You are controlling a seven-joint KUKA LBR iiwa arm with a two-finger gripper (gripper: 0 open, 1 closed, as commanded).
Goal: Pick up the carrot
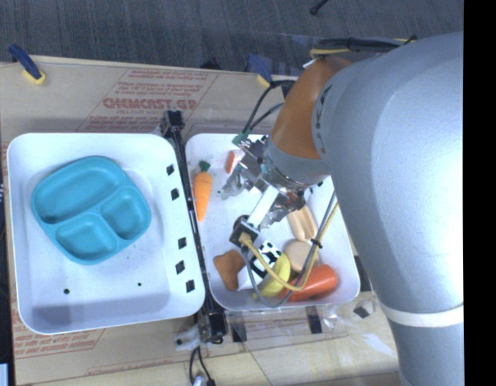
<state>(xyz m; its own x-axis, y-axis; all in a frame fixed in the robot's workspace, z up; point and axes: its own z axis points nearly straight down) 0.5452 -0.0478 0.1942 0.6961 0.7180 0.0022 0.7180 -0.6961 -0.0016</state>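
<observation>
Camera view: looks down at a slant on a bench (111,95) with two white bins.
Left bin (38,304): holds a blue divided plate (91,207).
Right bin (211,147): holds the carrot, the tool and several other items.
Carrot (202,195): lies along the right bin's left wall, green top toward the far end.
Tool (234,177): over the right bin, just right of the carrot, not touching it.
Tool state: cannot tell whether open or closed.
Near end of right bin: brown piece (226,268), yellow item (276,278), red-orange item (318,280), two beige items (301,225).
</observation>
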